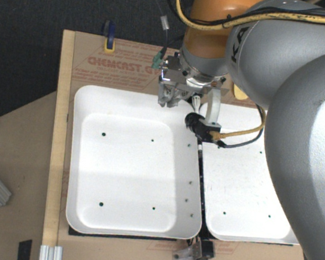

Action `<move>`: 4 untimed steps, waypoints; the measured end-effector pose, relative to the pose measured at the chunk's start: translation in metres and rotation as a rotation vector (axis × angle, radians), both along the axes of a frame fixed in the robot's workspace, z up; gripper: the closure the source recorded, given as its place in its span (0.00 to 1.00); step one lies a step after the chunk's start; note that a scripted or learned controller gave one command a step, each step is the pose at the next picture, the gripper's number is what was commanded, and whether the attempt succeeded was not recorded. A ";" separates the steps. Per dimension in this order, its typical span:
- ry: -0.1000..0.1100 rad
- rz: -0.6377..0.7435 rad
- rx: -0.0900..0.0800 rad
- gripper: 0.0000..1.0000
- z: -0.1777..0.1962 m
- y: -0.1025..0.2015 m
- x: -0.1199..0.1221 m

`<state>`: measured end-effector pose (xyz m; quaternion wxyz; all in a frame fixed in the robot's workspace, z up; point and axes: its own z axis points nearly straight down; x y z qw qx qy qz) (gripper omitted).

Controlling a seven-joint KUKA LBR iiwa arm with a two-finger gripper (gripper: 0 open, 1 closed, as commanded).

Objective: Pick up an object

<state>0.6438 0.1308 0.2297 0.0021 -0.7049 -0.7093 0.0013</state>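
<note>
The grey two-finger gripper point(173, 98) hangs over the 12 o'clock rim of the left shallow white plastic bin point(87, 145); fingers' state unclear

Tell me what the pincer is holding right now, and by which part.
Cannot be told. The pincer sits over the far rim of the left bin, and no object is visible in its grip.

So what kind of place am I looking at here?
Probably a robotics lab or test bench: a big grey and orange robot arm reaches over two white bins on a board, with loose cables around.
</note>
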 end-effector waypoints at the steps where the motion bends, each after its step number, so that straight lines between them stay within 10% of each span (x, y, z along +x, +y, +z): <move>1: -0.011 -0.008 0.000 1.00 0.066 -0.021 -0.024; 4: -0.002 -0.007 0.000 1.00 0.091 -0.053 -0.102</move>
